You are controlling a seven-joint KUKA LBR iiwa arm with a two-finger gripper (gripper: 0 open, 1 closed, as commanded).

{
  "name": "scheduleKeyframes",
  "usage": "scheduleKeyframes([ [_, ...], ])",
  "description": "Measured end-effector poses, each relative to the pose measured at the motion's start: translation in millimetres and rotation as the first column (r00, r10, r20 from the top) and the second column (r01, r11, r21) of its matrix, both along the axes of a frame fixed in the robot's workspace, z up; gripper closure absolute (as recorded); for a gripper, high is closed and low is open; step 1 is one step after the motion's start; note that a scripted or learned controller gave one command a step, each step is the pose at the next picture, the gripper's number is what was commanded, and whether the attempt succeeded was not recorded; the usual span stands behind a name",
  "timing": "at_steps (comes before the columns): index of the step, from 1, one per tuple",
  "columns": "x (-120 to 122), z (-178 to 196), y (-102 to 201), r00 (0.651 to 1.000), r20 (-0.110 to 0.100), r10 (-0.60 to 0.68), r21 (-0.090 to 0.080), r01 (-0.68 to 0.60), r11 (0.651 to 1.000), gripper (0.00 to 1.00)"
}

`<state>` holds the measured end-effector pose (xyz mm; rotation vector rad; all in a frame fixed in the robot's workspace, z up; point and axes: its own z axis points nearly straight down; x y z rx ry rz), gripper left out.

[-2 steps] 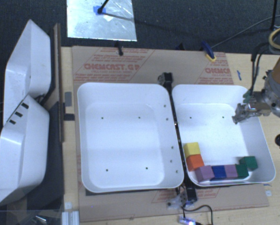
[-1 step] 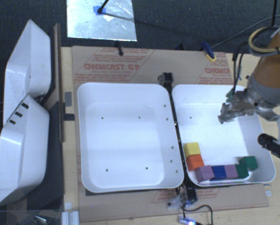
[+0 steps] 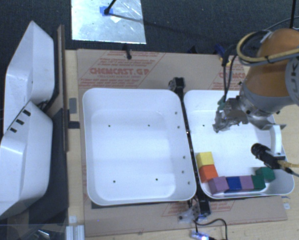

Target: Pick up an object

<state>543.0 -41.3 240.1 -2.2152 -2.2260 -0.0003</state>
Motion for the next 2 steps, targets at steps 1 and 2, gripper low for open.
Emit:
scheduleKeyframes([
  [1, 18.7, -2.2, 49.0, 1.0, 0.001, 0.0, 0.0, 0.0, 1.0, 1.0],
  [2, 15.5, -5.9, 94.1, 1.0, 0.001, -0.001, 0.0, 0.001, 1.0, 1.0],
])
